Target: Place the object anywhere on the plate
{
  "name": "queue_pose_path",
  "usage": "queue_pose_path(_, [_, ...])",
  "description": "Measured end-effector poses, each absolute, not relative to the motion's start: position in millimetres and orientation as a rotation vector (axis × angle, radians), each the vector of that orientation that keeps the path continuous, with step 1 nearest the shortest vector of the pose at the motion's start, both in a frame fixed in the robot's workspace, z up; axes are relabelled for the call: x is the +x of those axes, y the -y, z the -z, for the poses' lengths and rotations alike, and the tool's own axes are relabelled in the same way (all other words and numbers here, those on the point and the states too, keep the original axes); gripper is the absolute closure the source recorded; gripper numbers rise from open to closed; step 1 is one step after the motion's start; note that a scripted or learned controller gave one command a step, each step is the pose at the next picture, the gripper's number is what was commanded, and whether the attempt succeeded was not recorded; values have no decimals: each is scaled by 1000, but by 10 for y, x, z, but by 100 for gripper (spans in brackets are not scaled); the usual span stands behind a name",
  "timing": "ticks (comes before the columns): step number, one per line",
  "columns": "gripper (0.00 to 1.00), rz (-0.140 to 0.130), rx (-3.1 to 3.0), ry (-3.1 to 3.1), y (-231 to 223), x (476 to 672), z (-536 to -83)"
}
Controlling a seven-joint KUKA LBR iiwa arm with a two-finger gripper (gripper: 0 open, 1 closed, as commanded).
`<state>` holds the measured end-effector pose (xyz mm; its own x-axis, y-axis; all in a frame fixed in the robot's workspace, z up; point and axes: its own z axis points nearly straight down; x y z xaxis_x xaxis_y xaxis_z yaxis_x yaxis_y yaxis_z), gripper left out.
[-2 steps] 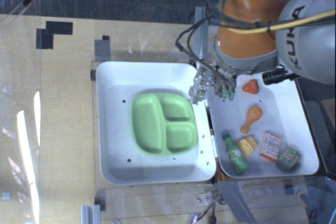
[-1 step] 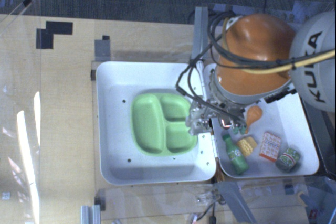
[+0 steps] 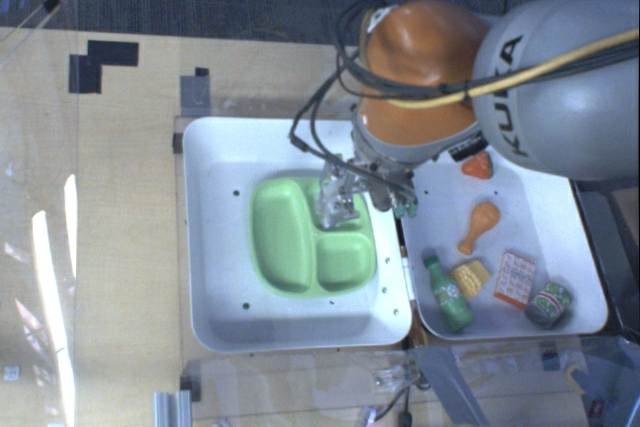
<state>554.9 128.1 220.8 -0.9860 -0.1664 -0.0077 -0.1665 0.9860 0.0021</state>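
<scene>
A green divided plate [image 3: 300, 240] is seen lying in the left white bin [image 3: 215, 215], with one long compartment on its left and smaller ones on its right. The tool [image 3: 338, 203] is held just above the plate's upper right part, over the divider; whether anything is gripped there cannot be told. In the right white bin [image 3: 585, 260] several small things are spread out: a toy drumstick [image 3: 479, 225], a red piece [image 3: 477, 166] close under the arm, a green bottle [image 3: 447, 292], a corn piece [image 3: 470, 276] just beside the bottle, a patterned box [image 3: 515, 277] and a small can [image 3: 549, 303] at the lower right. Both bins are carried by the pale worktop [image 3: 90, 245]
</scene>
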Motion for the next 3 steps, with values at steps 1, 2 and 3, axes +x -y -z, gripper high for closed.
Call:
queue_pose_path(1, [100,0,-903,-2998,-805,5537,-2277])
queue_pose_path(2, [100,-3,-339,-3117,-1166,5381,-1878])
queue_pose_path(3, [100,-3,-349,-3112,-963,5764,-1868])
